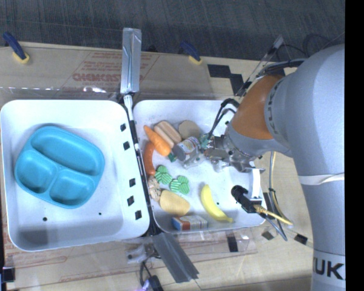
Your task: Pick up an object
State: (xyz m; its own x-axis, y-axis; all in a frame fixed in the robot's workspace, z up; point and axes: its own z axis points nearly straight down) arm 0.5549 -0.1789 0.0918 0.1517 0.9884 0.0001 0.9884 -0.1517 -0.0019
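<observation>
My gripper (197, 150) is low in the right bin (242, 111), near its middle, with the grey arm and orange band coming in from the right. A small grey and green object (185, 148) lies right at the gripper's tip; whether it is gripped is unclear. Just to the left are an orange carrot (158, 139), a tan bread roll (168, 131) and a brown round piece (188, 128). Nearer the front lie a green and white item (171, 181), a yellow-orange lump (175, 203), a banana (213, 204) and a small box (190, 223).
The left bin (24, 223) holds a blue divided plate (59, 165). A ridge with black clips (133, 162) separates the two bins. An orange piece (148, 160) lies against the right bin's left wall. Cables hang beside the wrist (267, 208) at the bin's right edge.
</observation>
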